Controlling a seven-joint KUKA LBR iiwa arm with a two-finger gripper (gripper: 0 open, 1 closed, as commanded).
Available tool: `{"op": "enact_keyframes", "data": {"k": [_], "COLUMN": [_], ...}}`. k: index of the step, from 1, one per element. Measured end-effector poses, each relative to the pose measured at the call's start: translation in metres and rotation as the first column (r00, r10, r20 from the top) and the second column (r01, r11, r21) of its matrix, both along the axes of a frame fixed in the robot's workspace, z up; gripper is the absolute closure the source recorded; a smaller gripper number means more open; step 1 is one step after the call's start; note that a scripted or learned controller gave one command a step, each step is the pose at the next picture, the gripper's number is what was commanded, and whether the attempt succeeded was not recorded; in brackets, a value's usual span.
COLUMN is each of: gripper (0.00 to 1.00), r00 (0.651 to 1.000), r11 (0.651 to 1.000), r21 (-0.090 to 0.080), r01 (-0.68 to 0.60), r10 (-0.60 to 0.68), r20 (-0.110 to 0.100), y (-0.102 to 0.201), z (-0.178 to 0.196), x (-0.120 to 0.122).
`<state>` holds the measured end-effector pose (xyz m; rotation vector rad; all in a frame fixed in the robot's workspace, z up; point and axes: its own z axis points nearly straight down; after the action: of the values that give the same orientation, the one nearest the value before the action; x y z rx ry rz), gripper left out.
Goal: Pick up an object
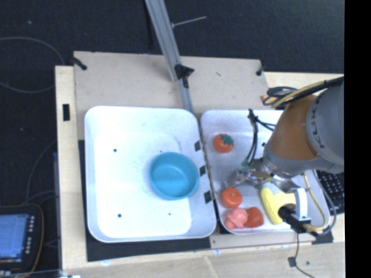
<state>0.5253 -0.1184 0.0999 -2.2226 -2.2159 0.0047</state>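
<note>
One gripper (248,172) perhaps above tomato (232,198)

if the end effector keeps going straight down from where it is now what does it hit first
Probably the bare floor of the right bin, just above the orange toy. The end effector hangs over that gap, though depth is unclear from this slant.

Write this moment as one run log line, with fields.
arm: over right bin | gripper: near orange toy | blue bowl: left bin

A blue bowl (173,175) sits in the left bin (110,132); the arm (301,135) reaches over the right bin (232,120).
</note>
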Motion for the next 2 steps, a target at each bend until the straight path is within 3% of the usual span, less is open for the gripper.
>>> {"op": "enact_keyframes", "data": {"k": [1, 2], "gripper": [1.0, 1.0], "r00": [1.0, 1.0], "r11": [1.0, 1.0], "r21": [0.001, 0.001], "r01": [0.01, 0.004], "r10": [-0.01, -0.004], "r20": [0.009, 0.009], "y": [-0.001, -0.002], "z": [0.013, 0.058], "x": [0.002, 0.003]}}
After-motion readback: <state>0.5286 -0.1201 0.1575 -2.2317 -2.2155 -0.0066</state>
